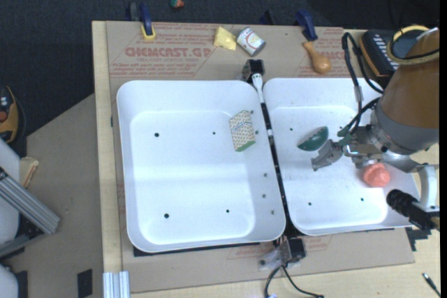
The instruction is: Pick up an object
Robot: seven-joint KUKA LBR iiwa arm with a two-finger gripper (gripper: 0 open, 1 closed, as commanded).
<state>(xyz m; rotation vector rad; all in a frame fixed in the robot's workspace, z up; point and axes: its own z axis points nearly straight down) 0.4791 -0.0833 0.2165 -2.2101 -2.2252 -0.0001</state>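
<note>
The green object [313,138] lies in the right bin [328,220], toward the worktop's right edge. The claw [327,153] sits low just beside it, probably lined up for a grab; I cannot tell its state. A red object [376,175] rests nearby.

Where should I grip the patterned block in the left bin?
Grip the patterned block across its narrow sides, coming straight down from above. It looks to lie flat and alone near the left bin's right wall, its long axis running roughly up-down in view.
</note>
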